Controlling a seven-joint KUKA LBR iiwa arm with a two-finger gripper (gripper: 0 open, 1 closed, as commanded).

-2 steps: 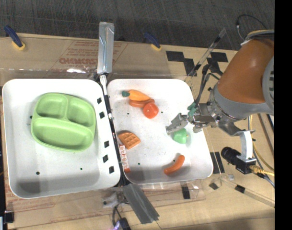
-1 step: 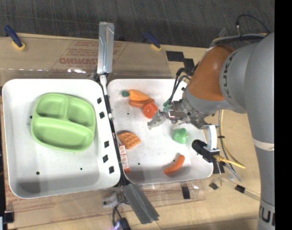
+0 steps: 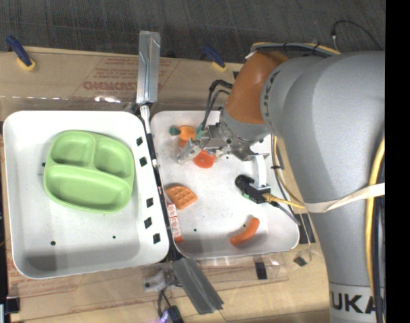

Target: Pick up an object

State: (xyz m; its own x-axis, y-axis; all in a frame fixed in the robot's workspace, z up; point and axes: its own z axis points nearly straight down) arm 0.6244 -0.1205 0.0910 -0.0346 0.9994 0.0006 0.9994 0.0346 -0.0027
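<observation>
My gripper point(image 3: 195, 147) reaches down into the upper left part of the right bin point(image 3: 279, 229). It hangs between a small orange and green toy point(image 3: 184, 132) near the bin's far wall and a round red-orange piece point(image 3: 203, 159) just below it. Both lie very close to the gripper, and I cannot tell whether it touches either. A waffle-like orange piece point(image 3: 180, 196) lies by the bin's left wall. Near the front edge lies a curved orange-red piece point(image 3: 246, 231). The big grey arm with its orange band point(image 3: 248, 96) covers the bin's right side.
The left bin point(image 3: 23, 200) holds a green divided plate point(image 3: 90, 169). A black part with a cable point(image 3: 250, 188) hangs off the arm over the right bin's middle right. A divider with black clips point(image 3: 151, 180) runs between the bins.
</observation>
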